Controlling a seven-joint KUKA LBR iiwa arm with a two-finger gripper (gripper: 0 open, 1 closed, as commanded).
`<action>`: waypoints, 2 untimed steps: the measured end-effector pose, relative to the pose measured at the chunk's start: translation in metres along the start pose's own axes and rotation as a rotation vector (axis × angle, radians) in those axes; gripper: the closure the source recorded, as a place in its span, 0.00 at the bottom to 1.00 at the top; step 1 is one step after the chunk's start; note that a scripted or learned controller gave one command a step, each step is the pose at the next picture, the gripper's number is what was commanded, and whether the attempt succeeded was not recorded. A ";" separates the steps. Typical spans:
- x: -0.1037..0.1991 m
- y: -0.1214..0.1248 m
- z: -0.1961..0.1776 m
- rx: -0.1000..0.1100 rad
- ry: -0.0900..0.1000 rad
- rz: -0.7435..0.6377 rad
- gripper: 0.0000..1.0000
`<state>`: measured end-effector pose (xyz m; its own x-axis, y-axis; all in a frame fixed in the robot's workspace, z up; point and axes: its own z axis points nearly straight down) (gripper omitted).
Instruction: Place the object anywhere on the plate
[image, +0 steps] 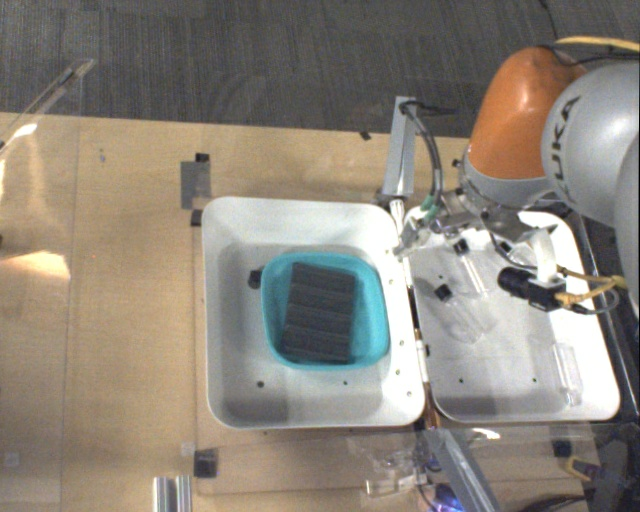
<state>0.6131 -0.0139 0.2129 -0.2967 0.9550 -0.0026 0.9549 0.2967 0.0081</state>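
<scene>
Nearest, at the bench's (100, 400) front edge, a small black bracket (205, 461) sits just outside the left bin (228, 405). Inside that bin lies the turquoise plate (376, 322), roughly central, and the object (320, 312), a dark grey ribbed block, rests flat on the plate's middle with its long side running front to back; nothing touches it. A small black piece (255, 279) shows at the plate's left rim. Beside it, touching wall to wall, the right bin (525, 400) holds a tiny dark item (441, 291) near its left side. Over the far part of the right bin hangs the gripper (466, 272), well apart from the object, amid cables and pale fittings; whether it is wide or narrow cannot be told. Above it rises the arm's orange band (515, 105). Farther back a metal post (400, 150) stands behind the bins, then dark carpet (250, 50).
</scene>
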 end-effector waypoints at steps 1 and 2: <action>-0.026 -0.034 -0.051 -0.001 -0.001 0.032 0.00; -0.013 -0.071 -0.081 0.000 -0.001 0.048 0.00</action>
<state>0.5486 -0.0469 0.2929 -0.2506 0.9681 -0.0028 0.9680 0.2506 0.0087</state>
